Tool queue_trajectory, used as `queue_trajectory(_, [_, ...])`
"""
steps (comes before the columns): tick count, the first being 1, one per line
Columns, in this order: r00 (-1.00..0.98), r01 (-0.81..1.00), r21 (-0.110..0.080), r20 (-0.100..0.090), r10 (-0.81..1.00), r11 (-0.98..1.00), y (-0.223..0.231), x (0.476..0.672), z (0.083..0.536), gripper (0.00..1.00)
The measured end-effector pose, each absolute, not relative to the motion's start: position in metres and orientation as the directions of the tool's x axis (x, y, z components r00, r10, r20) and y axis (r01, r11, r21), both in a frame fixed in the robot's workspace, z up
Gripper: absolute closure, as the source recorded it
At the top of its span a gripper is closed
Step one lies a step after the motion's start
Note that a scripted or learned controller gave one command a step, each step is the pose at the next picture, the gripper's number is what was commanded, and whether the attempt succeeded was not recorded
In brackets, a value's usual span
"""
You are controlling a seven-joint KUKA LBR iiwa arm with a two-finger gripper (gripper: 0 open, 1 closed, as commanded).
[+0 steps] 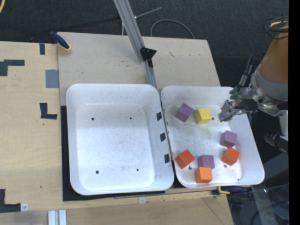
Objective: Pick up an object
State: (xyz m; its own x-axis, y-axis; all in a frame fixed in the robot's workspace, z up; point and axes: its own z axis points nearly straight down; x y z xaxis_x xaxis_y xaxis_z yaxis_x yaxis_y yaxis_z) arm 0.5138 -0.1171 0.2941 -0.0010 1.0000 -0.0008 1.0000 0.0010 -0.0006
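Over the right bin [248, 125], near its upper right rim, hangs the gripper [225, 115]; whether its fingers are apart or together cannot be told. Just left of it lies a yellow block [203, 116], beside a purple block [184, 112]. Five more blocks crowd the lower rim. Open floor lies between.
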Motion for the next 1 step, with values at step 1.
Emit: queue_trajectory(1, [-0.001, 1.0, -0.001, -0.001, 1.0, 0.001, -0.0807, 0.5404, 0.2921, 1.0])
